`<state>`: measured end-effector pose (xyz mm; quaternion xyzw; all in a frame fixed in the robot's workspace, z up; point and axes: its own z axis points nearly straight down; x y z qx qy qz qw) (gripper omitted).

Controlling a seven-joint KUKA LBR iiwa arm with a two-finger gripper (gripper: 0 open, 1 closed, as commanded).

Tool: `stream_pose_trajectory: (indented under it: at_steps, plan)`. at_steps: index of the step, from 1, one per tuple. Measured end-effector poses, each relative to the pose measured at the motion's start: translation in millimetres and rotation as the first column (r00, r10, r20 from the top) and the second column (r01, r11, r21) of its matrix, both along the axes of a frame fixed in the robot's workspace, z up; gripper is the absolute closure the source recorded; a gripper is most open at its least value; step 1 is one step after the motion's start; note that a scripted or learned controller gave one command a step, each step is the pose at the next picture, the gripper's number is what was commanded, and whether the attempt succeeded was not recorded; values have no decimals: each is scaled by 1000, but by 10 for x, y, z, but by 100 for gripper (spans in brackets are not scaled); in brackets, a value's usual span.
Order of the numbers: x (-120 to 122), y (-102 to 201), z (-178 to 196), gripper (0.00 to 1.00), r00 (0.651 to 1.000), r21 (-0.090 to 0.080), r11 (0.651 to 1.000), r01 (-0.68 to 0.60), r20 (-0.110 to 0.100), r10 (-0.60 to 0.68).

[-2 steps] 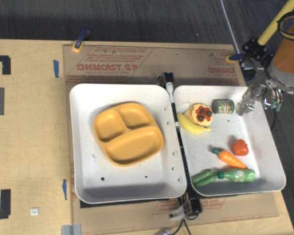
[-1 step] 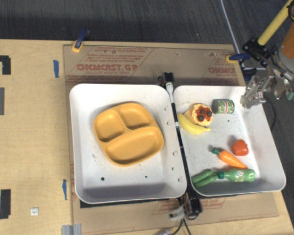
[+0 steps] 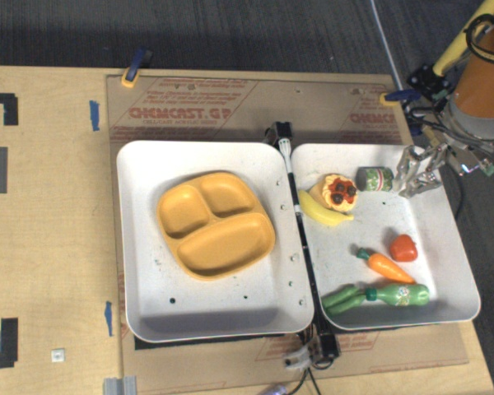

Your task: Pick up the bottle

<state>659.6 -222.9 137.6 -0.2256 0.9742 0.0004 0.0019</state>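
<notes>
Nearest the camera, the front edge of the bench shows a cable clip (image 3: 300, 356) between the two bins, partly cut off and hard to make out. Right bin (image 3: 457, 245), front: a green bottle (image 3: 399, 295) lies on its side, its label too small to read, with a green pepper-like item (image 3: 343, 298) touching its left end. Just behind them lie an orange carrot (image 3: 385, 266) and, close beside it, a red tomato (image 3: 403, 248). Farther back rest a yellow banana (image 3: 323, 210), a small tart topped with dark berries (image 3: 340, 190) against it, and a small can (image 3: 374, 178) on its side, its label illegible. Left bin (image 3: 140, 245): a yellow divided plate (image 3: 216, 223) with three compartments. At the right bin's far right corner, the gripper (image 3: 418, 171) hangs just right of the can; its metal fingers appear parted with nothing between them, well apart from the bottle. The arm (image 3: 482, 81) above is cut off by the frame's edge. Farthest back, the brown board (image 3: 230, 105) under the bins reads "CHEMCAST GP" in red, and a yellow clamp (image 3: 135, 66) grips its rear left corner.
</notes>
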Motion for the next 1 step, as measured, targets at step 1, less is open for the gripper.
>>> stream_pose_trajectory:
  at_steps: [1]
  plan:
    - [67, 424, -508, 100, 995, 0, 995, -97, -9, 97]
